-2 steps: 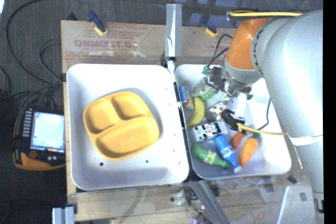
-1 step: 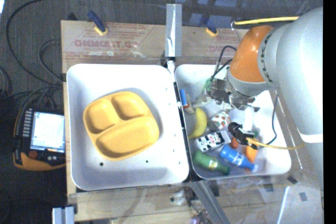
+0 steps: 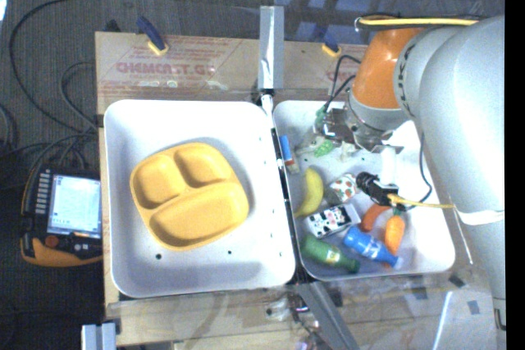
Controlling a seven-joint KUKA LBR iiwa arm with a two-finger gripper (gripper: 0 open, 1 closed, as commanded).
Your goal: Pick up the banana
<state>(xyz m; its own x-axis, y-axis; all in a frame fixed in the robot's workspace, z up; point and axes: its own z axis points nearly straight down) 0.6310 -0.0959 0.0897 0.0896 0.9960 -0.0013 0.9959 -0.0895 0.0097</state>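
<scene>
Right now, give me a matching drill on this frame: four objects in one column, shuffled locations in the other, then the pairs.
Objects:
1. banana
2. yellow tray
3. green bottle
4. carrot

Locations:
A. left bin
B. right bin, front edge, left of the blue bottle
C. right bin, by its left wall
D. right bin, right of the dice, beside an orange ball

Pairs: 1-C, 2-A, 3-B, 4-D
</scene>
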